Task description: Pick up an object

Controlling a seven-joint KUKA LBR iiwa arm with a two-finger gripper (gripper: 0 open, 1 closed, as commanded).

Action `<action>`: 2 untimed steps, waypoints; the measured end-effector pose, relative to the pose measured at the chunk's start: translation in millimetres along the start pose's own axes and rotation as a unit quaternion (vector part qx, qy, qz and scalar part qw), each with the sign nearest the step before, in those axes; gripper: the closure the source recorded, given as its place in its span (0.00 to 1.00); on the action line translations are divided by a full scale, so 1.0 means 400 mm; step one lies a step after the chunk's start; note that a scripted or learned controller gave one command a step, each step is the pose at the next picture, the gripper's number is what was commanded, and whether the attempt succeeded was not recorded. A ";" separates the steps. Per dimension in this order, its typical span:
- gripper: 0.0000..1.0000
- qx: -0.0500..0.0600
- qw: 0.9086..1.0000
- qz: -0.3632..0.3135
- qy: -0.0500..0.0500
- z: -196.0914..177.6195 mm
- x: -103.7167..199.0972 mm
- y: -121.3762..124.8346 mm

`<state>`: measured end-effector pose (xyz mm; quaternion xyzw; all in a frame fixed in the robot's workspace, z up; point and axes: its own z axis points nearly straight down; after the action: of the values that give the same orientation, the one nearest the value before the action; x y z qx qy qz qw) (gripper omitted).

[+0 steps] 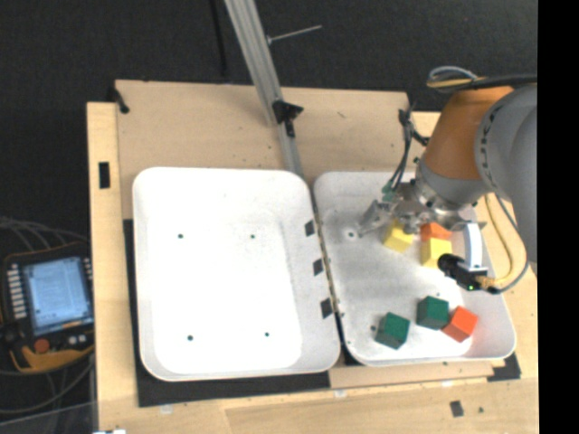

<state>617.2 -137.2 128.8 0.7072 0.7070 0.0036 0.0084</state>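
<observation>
My gripper (384, 217) reaches into the right bin (362, 278) near its upper middle, hanging below the orange wrist band. A yellow block (397, 239) lies just beneath and to the right of the fingertips, touching or nearly touching them. Beside it are an orange block (437, 233) and another yellow block (431, 250), partly covered by the gripper body. Two green blocks (393, 330) (432, 312) and an orange-red block (461, 323) sit near the bin's front right corner. Nothing is visibly held between the fingers.
The left bin (222, 269) lies alongside, sharing a wall with clips down the middle. A slanted metal pole (262, 66) rises from behind the bins. A handheld control pendant (50, 297) sits off the bench at the left.
</observation>
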 end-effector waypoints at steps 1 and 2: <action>1.00 -0.003 1.000 0.003 0.000 -0.026 -0.004 0.003; 1.00 0.006 1.000 -0.001 0.003 -0.139 -0.003 0.021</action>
<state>624.7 -138.1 184.6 0.7062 0.7080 0.0019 0.0023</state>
